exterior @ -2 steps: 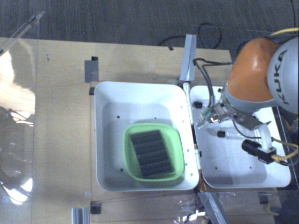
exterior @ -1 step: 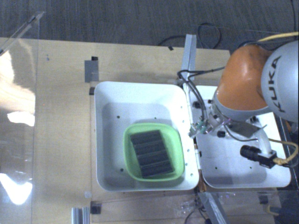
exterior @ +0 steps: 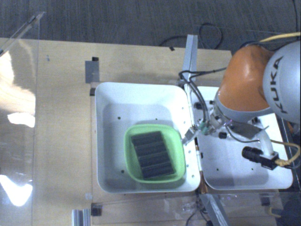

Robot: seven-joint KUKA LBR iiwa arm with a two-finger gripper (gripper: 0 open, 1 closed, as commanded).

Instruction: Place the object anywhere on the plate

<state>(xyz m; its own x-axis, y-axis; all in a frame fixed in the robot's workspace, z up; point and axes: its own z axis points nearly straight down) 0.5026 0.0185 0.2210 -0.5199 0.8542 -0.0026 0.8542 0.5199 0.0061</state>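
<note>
Two shallow white bins sit on a pale wooden bench (exterior: 56, 140) over grey carpet. The left bin (exterior: 108, 126) holds a glossy green square plate (exterior: 176, 149) near its front edge, with a dark ribbed rectangular object (exterior: 151, 154) lying on it.

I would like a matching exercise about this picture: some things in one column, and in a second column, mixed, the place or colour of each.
Things:
1. dark ridged object
2. green plate
3. orange band
4. black connector

Descriptions:
A. in the left bin, holding another thing
B. over the right bin, on a cable
C. lying on the plate
D. on the arm, above the wrist

Pairs: 1-C, 2-A, 3-D, 4-B
</note>
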